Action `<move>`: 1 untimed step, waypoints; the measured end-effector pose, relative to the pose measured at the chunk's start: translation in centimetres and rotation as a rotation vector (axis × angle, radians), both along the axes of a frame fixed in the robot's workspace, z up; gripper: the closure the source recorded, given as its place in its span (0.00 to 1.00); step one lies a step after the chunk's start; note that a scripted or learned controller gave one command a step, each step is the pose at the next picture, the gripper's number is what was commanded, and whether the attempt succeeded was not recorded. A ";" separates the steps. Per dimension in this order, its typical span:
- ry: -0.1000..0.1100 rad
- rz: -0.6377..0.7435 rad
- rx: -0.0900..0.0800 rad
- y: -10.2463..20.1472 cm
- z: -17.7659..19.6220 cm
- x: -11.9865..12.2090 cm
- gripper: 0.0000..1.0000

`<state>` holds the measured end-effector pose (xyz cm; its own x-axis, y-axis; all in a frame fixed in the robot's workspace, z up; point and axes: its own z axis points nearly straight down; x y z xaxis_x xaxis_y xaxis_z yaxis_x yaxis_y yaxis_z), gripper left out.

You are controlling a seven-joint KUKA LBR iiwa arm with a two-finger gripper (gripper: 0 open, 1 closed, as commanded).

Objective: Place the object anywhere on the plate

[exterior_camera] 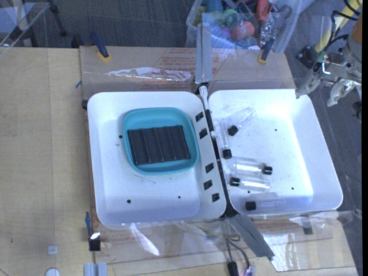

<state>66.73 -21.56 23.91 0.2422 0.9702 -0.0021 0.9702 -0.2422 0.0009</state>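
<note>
A teal plate (pixel 131 121) sits in the left bin (pixel 103 154) with a black ridged slab (pixel 158 144) lying flat on it. Several clear vials with black caps lie in the right bin (pixel 310 154): one (pixel 252 168) near the middle, one (pixel 248 182) just below it, one (pixel 238 121) toward the back, and one (pixel 263 203) at the front wall. My gripper (pixel 322 92) hangs above the right bin's far right corner, well away from the vials. It is open, and nothing is between its two pale fingers.
A divider with black clips (pixel 208 154) separates the two bins. A clear tub of coloured toys (pixel 247 10) stands behind the bins. Cables and arm hardware (pixel 345 33) crowd the upper right. Wooden bench (pixel 40 154) lies to the left.
</note>
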 end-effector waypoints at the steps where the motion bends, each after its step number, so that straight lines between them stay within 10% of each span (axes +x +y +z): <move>1: 0.002 0.016 0.002 0.5 -0.2 -0.1 0.00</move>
<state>66.64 -21.11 23.68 0.2268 0.9739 -0.0009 0.9739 -0.2268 -0.0019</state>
